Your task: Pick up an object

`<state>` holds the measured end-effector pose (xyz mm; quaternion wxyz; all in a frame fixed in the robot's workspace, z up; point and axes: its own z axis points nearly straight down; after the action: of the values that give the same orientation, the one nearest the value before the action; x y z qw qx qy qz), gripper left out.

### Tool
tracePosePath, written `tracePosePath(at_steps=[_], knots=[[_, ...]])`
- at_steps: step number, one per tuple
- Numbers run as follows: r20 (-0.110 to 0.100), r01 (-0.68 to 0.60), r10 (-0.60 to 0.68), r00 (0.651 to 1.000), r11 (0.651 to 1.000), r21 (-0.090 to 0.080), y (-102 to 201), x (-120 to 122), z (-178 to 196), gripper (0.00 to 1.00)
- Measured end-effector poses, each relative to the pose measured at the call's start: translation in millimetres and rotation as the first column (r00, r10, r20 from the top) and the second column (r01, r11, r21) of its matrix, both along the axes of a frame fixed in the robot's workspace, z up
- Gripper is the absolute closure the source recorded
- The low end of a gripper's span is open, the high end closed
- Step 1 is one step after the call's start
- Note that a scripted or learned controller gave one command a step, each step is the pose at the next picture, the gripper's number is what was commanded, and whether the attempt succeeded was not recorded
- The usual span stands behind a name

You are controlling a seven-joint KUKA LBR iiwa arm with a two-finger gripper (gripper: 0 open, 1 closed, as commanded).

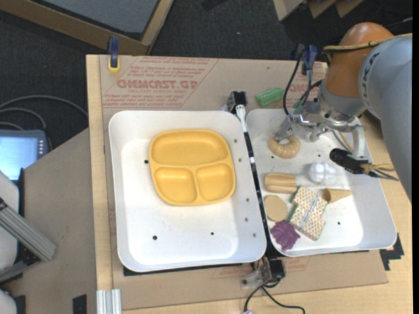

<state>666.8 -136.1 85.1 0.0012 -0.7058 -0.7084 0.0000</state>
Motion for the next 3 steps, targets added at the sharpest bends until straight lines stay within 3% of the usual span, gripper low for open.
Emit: tracePosePath(at_steps=[1, 3], knots=[[0.0, 0.0, 0.0, 1.0, 1.0, 0.0, 44.4, 0.0, 0.0, 0.0], [0.0, 0.003, -0.003, 1.0, 1.0, 0.0, 44.6, -0.4, -0.2, 0.0]])
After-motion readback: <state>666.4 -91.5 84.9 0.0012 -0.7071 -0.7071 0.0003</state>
